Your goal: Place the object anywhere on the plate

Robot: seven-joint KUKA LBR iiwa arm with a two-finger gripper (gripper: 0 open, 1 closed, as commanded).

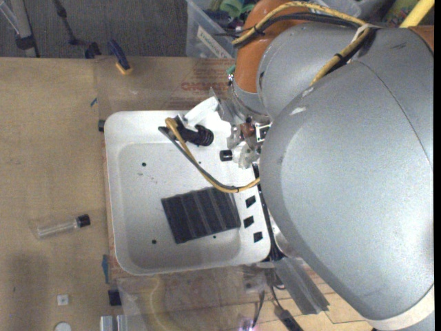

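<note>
A dark ribbed rectangular plate point(200, 215) lies flat in the lower middle of the white bin point(131, 185). The big grey arm point(351, 164) with its orange band point(258, 29) covers the right of the view and reaches over the bin's upper right corner. Its gripper point(241, 147) hangs at the bin's right wall, above and to the right of the plate, largely hidden by the wrist. A yellow cable point(200, 167) with a black plug loops from the wrist over the bin floor. I cannot make out any object at the gripper.
A clear tube with a black cap point(62, 225) lies on the wooden bench left of the bin. A blue clamp point(120, 56) sits at the back. A clear box of toys point(227, 9) stands behind the bin. Small fittings lie along the bench's front edge.
</note>
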